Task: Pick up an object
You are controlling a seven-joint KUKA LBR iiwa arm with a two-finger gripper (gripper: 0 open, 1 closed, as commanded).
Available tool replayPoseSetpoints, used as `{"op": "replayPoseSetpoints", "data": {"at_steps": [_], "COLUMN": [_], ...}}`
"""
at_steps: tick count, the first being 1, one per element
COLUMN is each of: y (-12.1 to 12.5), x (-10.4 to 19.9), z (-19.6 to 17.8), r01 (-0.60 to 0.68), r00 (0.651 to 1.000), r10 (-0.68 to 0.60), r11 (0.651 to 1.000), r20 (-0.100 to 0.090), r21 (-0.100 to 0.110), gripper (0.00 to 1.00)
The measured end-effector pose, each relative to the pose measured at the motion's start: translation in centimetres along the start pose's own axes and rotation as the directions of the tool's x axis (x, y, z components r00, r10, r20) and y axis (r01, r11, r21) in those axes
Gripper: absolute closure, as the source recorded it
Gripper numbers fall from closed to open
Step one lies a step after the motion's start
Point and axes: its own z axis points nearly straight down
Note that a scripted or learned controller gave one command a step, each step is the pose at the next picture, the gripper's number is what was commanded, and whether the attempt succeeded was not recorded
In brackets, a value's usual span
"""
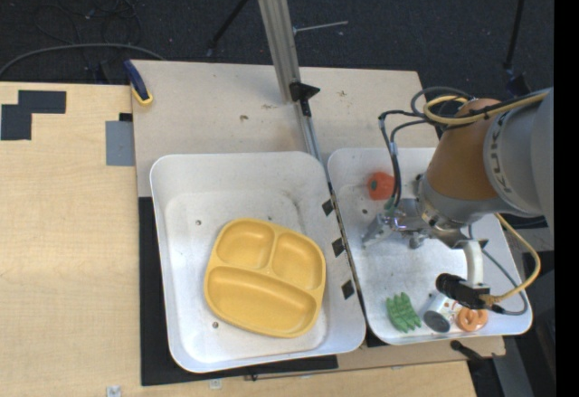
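Observation:
My gripper [394,229] hangs low over the middle of the right bin [507,327], under the grey arm with the orange band. A small red object [381,185] lies just up and left of it, near the bin's far left corner and apart from the gripper. A green leafy object [403,311] rests near the front edge. An orange ring-shaped object [470,320] sits at the front right, with a small grey round object [436,320] beside it. Nothing shows in the gripper's grasp.
The left bin [181,205] holds a yellow divided plate [265,276] at its centre. An upright aluminium post [280,38] stands behind the bins. Black clips [336,246] line the seam between the bins. Cables trail from the arm over the right bin's far side.

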Motion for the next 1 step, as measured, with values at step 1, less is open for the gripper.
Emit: {"op": "replayPoseSetpoints", "data": {"at_steps": [1], "y": [-0.01], "x": [-0.12], "z": [-1.22], "r01": [-0.003], "r00": [1.0], "r10": [0.003], "r11": [1.0], "r20": [0.0], "r21": [0.0], "gripper": [1.0]}}
